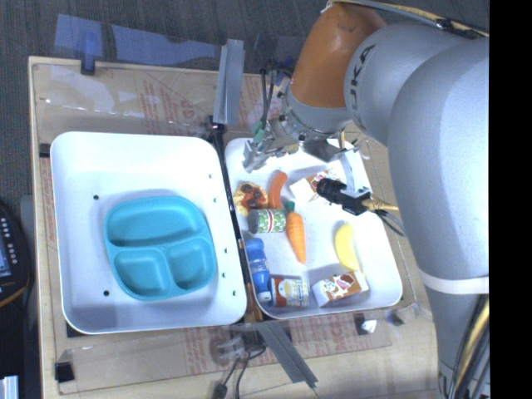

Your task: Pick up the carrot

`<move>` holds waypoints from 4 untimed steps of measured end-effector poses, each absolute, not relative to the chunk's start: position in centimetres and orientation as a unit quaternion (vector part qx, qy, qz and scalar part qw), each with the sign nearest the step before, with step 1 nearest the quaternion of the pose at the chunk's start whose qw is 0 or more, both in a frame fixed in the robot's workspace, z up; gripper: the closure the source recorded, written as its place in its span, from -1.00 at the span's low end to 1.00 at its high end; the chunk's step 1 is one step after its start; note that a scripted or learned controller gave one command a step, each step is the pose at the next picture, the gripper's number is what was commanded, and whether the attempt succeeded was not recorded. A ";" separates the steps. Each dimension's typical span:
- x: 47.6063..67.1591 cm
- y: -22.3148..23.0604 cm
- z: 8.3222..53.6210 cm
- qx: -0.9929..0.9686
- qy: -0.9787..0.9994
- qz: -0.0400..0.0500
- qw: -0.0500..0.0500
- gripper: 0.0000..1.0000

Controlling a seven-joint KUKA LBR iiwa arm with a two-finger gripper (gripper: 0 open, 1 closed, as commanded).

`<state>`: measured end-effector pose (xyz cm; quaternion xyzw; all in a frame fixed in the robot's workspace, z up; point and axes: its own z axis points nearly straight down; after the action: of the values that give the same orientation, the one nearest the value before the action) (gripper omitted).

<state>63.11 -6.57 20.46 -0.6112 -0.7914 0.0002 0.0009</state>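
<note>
orange is the trouble here: the carrot point(295, 234) lies near the middle of the right bin point(391, 260), tip pointing toward the bin's near edge, and a second orange, carrot-like piece point(277, 189) lies just beyond it, toward the bin's far edge. a program hunting for that colour could settle on the wrong one, since the two sit close together.

the gripper point(264, 150) hangs over the far left corner of the right bin, beyond the second orange piece and well short of the carrot. its fingers look slightly parted with nothing between them (they are small and dark against the clutter, so this is a reading, not a certainty).

crowding is the other risk. taking the carrot as the landmark: a small green-labelled can point(268, 220) touches or nearly touches its top end on the left, a red and yellow item point(249, 196) lies beyond the can, a blue bottle point(256, 264) sits to the carrot's left nearer the front, a yellow banana point(347, 246) lies to its right with a gap between, and two small cartons point(291, 291) point(341, 288) lie past its tip at the bin's near edge. a descent near the top end would likely strike the can, or pinch both. the carrot tapers and looks smooth, so a grip near the thin tip may slide off. the middle of its body, approached from the banana side, seems safest.

the left bin point(75, 248), holding a blue divided tray point(158, 243), plays no part.
</note>
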 end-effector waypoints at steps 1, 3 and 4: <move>59.8 -11.7 12.0 -0.678 -0.735 0.002 0.002 1.00; 62.2 -11.7 10.7 -0.623 -0.783 0.000 -0.001 1.00; 60.1 -8.1 19.2 -0.577 -0.816 0.001 0.001 1.00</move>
<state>60.12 -8.15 19.17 -0.5774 -0.8164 0.0008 0.0008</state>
